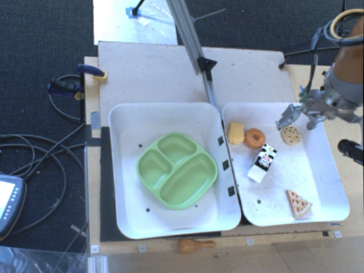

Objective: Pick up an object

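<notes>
Hovering over the back edge of the right bin (335,169), the gripper (300,117) hangs from the arm (347,73) that reaches in from three o'clock; its fingers are too small and blurred to tell whether they are spread or pressed together, and nothing shows between them. Just at its five o'clock lies a cookie (290,135), close beside the fingertips. At nine o'clock from the cookie sit a doughnut (255,137) and, touching it, a yellow bun (236,133) against the bin's left wall. At six o'clock from the doughnut lies a black-and-white carton (262,163), tilted. Toward the bin's near right corner rests a pie slice (298,203). The left bin (122,169) carries a green divided plate (177,170) at its middle. Outside the bins, on the bench's front edge, lies an orange-brown pear-shaped toy (195,245).
</notes>
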